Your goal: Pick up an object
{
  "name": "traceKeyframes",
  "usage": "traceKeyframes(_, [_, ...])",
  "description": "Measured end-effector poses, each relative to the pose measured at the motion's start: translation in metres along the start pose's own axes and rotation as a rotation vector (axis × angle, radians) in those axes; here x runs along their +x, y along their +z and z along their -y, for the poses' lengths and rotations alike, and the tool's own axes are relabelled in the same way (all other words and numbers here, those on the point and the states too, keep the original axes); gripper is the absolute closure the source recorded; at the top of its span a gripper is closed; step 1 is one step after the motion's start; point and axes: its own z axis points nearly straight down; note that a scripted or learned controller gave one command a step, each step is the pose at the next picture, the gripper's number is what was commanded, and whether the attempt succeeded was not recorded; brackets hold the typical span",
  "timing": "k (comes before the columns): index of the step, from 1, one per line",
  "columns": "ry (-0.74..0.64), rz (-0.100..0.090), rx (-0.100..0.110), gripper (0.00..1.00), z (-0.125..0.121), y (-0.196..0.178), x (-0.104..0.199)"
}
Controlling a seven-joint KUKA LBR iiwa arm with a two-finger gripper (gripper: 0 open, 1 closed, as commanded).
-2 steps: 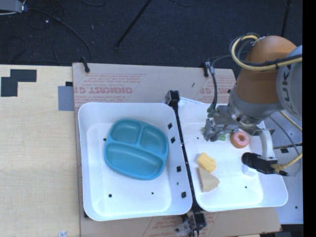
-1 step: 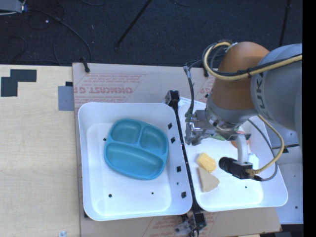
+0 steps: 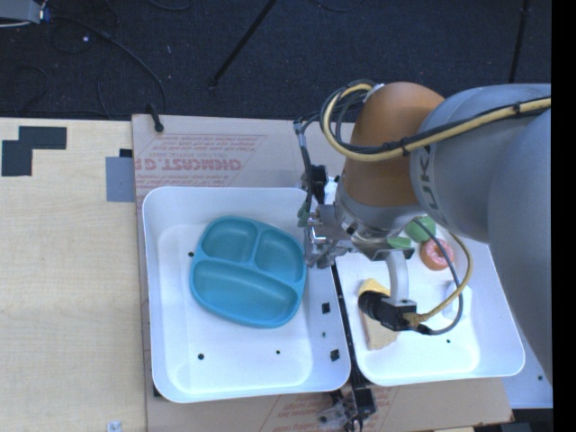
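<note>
A blue divided plate (image 3: 247,270) lies flat in the left white bin (image 3: 180,367). My gripper (image 3: 318,244) hangs over the wall between the two bins, just off the plate's right rim. In the right white bin (image 3: 468,354) a yellow piece (image 3: 373,288) and a tan piece (image 3: 380,335) lie near the left wall, partly behind a black cable connector. A green item (image 3: 419,233) and an orange-red round item (image 3: 436,255) sit further back, partly hidden by the arm.
The grey arm with its orange band (image 3: 387,142) covers the back of the right bin. Cables loop from the wrist over the right bin. Cardboard lies under both bins, with a wooden bench top (image 3: 63,286) to the left.
</note>
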Motion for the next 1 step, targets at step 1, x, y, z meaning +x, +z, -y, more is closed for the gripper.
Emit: traceKeyframes(1, [0.000, 0.001, -0.003, 1.00, -0.0038, 0.0029, 0.0451])
